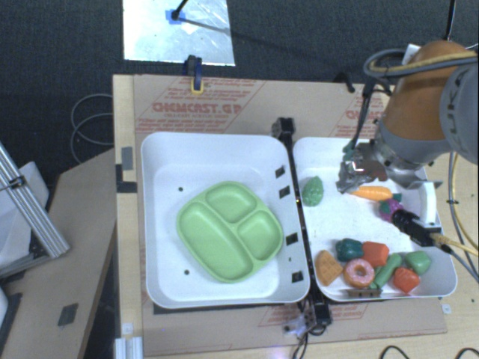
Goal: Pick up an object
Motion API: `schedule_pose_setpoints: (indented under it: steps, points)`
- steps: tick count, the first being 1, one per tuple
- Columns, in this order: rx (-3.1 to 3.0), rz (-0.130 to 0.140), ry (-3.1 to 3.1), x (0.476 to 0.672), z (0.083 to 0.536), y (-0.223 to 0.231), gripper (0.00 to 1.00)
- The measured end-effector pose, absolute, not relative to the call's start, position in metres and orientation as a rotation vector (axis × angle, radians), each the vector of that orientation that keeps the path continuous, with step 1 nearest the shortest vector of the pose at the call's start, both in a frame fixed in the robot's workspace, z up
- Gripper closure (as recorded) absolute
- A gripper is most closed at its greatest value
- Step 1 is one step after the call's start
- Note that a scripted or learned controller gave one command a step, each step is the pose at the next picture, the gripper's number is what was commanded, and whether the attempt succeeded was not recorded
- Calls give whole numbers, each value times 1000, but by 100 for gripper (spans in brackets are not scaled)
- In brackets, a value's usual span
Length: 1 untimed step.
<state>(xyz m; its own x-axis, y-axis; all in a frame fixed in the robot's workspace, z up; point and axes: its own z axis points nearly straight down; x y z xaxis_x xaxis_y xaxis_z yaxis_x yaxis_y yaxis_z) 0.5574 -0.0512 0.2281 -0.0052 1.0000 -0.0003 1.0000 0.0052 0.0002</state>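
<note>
My gripper (350, 176) hangs low over the upper part of the right bin (329, 152), reaching in from the right. An orange carrot-like toy (373, 194) lies just right of and below it. A green leafy toy (312, 191) lies to its left, near the bin's left wall. A purple piece (388, 208) sits below the carrot. Nothing is visibly held by the gripper.
Toy foods crowd the right bin's front: a pink donut (359, 273), an orange piece (327, 266), a dark green piece (348, 248), a red piece (376, 253) and green ones (416, 260). The left bin (161, 200) holds a green divided plate (228, 230).
</note>
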Motion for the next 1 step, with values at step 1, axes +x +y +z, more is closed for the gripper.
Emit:
schedule_pose_setpoints:
  steps: [1]
  points:
    - [2219, -1, 2224, 555, 217, -53, 100]
